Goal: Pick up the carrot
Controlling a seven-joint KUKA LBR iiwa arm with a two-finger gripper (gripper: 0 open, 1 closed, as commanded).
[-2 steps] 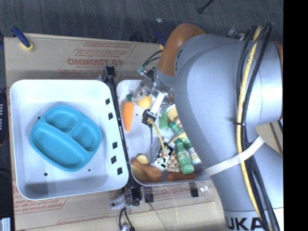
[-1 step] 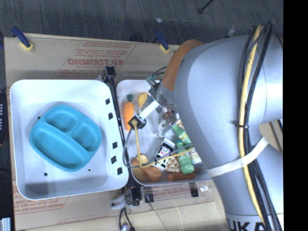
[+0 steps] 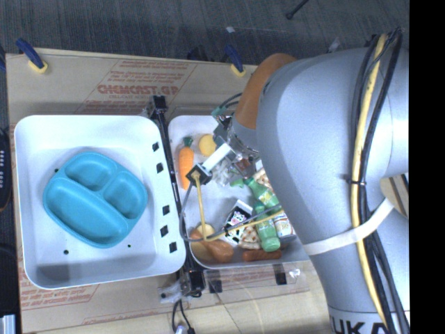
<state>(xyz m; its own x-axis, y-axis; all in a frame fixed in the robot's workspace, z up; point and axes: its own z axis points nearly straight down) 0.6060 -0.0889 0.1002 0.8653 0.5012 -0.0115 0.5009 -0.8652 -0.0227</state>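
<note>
Carrot (image 3: 185,165) not yet lifted, lying by right bin's (image 3: 182,127) left wall; end effector (image 3: 208,165) just beside carrot, finger state unclear; grasp and lift remaining

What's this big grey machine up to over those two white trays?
A grey robot arm is reaching over the right-hand bin, which holds a jumble of toy food and small bottles. Its job is to pick up the carrot, which lies near that bin's left wall beside a yellow lemon-like piece. The gripper hangs right next to the carrot, but the carrot is not visibly between its fingers. The left bin holds a blue divided plate.
</note>
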